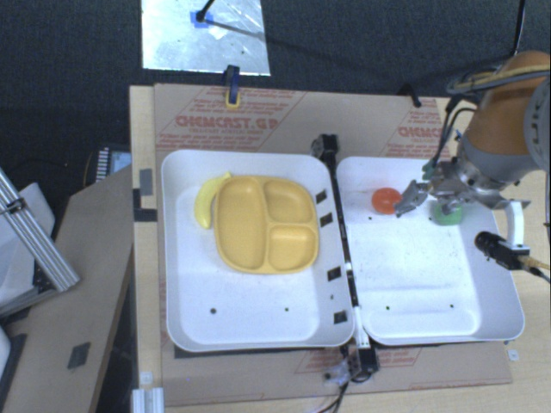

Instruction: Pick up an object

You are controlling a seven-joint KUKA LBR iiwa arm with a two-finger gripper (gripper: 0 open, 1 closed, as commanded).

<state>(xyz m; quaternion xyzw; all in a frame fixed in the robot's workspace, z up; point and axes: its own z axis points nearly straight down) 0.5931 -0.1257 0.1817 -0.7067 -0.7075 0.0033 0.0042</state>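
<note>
My gripper (437, 198) hangs over the right bin (430, 308), how far open I cannot tell, between a round orange object (385, 200) and a green object (448, 215).

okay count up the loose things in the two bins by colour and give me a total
Yellow: 2, tray and banana, left bin
Orange: 1, ball, right bin
Green: 1, object under the gripper
Total: 4
</note>
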